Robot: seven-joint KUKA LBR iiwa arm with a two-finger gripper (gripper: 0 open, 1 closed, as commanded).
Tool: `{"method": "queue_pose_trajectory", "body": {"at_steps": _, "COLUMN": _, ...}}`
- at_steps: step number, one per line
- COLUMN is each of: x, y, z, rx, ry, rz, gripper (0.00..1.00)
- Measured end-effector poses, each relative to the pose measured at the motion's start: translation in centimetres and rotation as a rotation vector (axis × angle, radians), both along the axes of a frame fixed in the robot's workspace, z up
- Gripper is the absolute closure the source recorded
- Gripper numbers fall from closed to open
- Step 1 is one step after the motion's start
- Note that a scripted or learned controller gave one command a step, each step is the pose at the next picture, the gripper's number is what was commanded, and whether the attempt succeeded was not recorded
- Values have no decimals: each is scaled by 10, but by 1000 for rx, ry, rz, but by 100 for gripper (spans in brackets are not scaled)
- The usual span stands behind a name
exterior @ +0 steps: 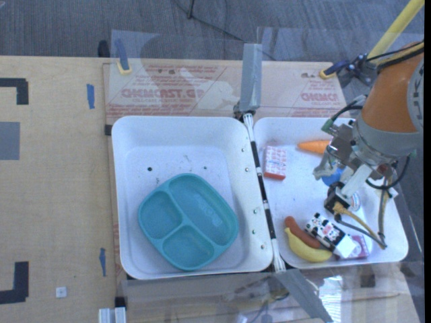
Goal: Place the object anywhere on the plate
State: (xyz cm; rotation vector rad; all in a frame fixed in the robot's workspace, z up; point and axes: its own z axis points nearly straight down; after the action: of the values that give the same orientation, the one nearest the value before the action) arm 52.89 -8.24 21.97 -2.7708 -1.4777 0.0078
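I judge that the picking step is in hand and that nothing is placed yet: the teal plastic plate with 3 compartments (188, 210) carries nothing. It lies in the left white bin (168, 147), toward the 6 o'clock side of it.

The claw (335, 161) hangs over the right white bin (296, 187), in the 1 o'clock part of it. I cannot tell how far the claw is open, and I see nothing clearly held in it. A small blue object (329, 176) shows just at its 6 o'clock side, partly covered, so I cannot say what it is or whether the claw touches it. I take this one as the likely object of the task.

Other candidates lie in the same bin. An orange toy carrot (312, 147) is near the claw at 10 o'clock, and a pink and white packet (275, 162) lies at 9 o'clock, beside the bin wall. A yellow toy banana (306, 246) with a red sausage (297, 226) touching it lies at 7 o'clock.

The next move, as I see it, calls for a firm grasp and a lift high enough to pass the 2 rims between the bins. Then the arm must travel toward 8 o'clock and release above the plate.
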Motion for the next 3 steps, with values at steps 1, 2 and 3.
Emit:
{"method": "queue_pose_trajectory", "body": {"at_steps": 1, "x": 53, "y": 76, "z": 9, "rx": 1, "ry": -2, "rz": 45, "gripper": 100}}
{"method": "queue_pose_trajectory", "body": {"at_steps": 2, "x": 60, "y": 143, "z": -14, "rx": 2, "ry": 1, "rz": 112, "gripper": 100}}
{"method": "queue_pose_trajectory", "body": {"at_steps": 3, "x": -7, "y": 212, "z": 0, "rx": 2, "ry": 1, "rz": 319, "gripper": 100}}
